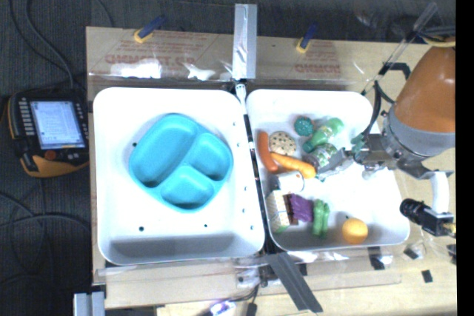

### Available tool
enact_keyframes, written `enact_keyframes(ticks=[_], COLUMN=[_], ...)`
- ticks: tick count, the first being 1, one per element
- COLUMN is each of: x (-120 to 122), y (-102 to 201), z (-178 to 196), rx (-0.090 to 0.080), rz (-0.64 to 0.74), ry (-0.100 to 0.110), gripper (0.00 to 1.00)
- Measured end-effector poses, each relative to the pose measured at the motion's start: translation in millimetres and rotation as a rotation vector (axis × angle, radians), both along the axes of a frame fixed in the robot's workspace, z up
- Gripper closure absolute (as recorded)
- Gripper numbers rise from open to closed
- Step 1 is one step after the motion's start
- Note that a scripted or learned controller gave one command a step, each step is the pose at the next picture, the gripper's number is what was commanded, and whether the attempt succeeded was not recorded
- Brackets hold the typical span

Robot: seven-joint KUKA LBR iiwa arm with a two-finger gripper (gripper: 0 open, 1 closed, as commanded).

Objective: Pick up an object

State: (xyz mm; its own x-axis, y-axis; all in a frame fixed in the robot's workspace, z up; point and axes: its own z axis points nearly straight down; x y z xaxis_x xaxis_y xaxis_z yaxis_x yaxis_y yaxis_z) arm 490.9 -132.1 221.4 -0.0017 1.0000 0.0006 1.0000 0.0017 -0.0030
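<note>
Toy food items fill the right bin (385, 189): an orange carrot (290, 162) next to a round cookie (281, 141), a teal ball (304, 126), a green piece (326, 131), a purple block (300, 207) beside a green pepper-like piece (320, 218), and an orange fruit (355, 230) near the front wall. Gripper (331, 160) is low over the bin's middle, close to the carrot's tip; too blurred to say if it's open or gripping anything. Left bin (111, 233) holds a blue divided tray (181, 161). Teach pendant (49, 131) lies on the floor to the left.
</note>
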Motion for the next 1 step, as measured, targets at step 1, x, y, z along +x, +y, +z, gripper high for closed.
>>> enact_keyframes(ticks=[1], x=[76.2], y=[16.0], z=[-30.0], rx=[0.000], rz=[0.027], ry=[-0.001], gripper=[0.00])
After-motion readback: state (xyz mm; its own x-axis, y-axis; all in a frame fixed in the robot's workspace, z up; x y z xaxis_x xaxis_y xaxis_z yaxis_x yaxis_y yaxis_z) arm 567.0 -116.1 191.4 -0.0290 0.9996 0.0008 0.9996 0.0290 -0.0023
